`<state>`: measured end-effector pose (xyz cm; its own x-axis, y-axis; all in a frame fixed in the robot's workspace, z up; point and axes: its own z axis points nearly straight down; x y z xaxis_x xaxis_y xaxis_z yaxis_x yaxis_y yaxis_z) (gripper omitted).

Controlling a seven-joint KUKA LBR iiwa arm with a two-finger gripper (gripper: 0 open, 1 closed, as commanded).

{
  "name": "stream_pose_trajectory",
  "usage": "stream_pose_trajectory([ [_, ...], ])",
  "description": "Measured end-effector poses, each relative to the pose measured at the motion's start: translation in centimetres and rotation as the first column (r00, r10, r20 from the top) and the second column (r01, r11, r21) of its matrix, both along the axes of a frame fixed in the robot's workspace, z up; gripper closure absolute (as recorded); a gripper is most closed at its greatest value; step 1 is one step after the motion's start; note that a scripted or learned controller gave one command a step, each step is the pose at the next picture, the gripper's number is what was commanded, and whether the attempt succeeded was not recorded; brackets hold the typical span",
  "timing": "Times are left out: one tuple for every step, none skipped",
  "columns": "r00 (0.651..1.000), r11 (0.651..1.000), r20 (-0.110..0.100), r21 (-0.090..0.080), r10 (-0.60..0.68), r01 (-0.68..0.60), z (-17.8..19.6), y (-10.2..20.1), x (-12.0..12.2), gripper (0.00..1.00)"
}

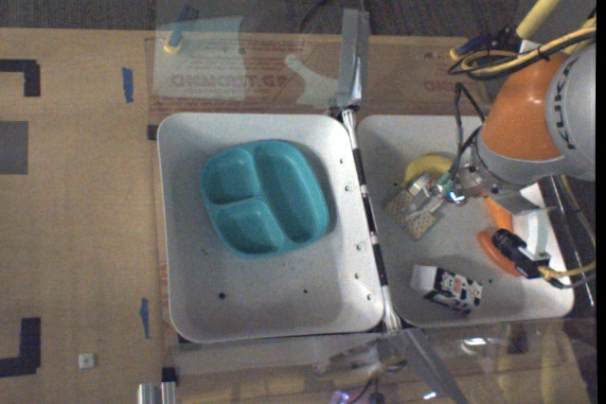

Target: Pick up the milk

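The milk is a small white carton with dark blue print, lying on its side near the front edge of the right bin. My gripper hangs over the middle of that bin, a little behind and to the left of the carton. Its two metal fingers are spread open with nothing between them. The grey arm with its orange band reaches in from the right.
A yellow item lies just behind the gripper. An orange item with a black part sits to the carton's right. The left bin holds a teal divided plate. Cables run along the right side.
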<state>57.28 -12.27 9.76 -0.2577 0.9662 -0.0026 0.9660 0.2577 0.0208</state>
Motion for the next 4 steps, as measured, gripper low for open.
stream_pose_trajectory([
  [1.000, 1.000, -0.019, -0.004, -0.007, 0.007, 13.6, 0.2, -9.3, 0.00],
  [0.998, 0.998, -0.017, -0.005, 0.056, -0.056, 17.6, -2.8, -9.2, 0.00],
  [0.998, 0.998, -0.013, -0.008, 0.056, -0.056, 18.6, -2.8, -9.1, 1.00],
  [0.998, 0.998, -0.017, -0.005, 0.067, -0.067, 21.1, -2.2, -9.2, 1.00],
])
